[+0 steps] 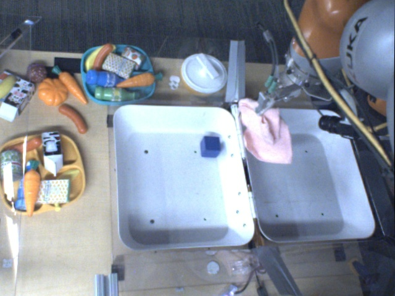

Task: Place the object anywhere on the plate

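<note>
**Pink cloth dangling at the bin divider**

The pincer (266, 99) is clamped on the top corner of a soft, crumpled pink cloth (266, 135). It droops over the right bin (321, 221)'s upper left edge. A small blue cube (211, 145) sits in the left bin (173, 227).

A single camera hangs above the table (62, 239), looking down at a slant and from moderately near. The left bin (179, 227) sits centre frame; the right bin (321, 224) lies beside it, and the arm (364, 29) enters beyond that, at the upper right.
</note>
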Available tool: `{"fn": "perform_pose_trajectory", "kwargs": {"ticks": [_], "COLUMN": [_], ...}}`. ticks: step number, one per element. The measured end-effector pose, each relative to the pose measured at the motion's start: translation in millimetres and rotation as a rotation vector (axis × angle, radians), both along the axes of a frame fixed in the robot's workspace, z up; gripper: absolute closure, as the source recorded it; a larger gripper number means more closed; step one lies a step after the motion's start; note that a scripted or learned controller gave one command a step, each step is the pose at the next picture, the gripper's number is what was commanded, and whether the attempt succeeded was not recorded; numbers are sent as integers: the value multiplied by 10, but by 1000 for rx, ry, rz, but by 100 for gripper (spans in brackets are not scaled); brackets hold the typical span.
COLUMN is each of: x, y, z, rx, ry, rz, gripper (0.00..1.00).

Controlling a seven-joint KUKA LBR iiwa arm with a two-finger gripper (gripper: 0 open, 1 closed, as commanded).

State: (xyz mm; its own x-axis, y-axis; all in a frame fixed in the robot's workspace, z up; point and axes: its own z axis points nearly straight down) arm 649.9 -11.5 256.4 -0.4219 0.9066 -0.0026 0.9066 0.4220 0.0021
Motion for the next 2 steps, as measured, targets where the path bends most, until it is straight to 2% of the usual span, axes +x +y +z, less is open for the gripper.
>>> {"fn": "perform_pose_trajectory", "kwargs": {"ticks": [1, 2], "x": [10, -385], "y": [23, 315], "z": [-319, -291], "rx": [1, 1], "ry": [0, -1], "rz": [6, 407], "gripper": [100, 100]}}
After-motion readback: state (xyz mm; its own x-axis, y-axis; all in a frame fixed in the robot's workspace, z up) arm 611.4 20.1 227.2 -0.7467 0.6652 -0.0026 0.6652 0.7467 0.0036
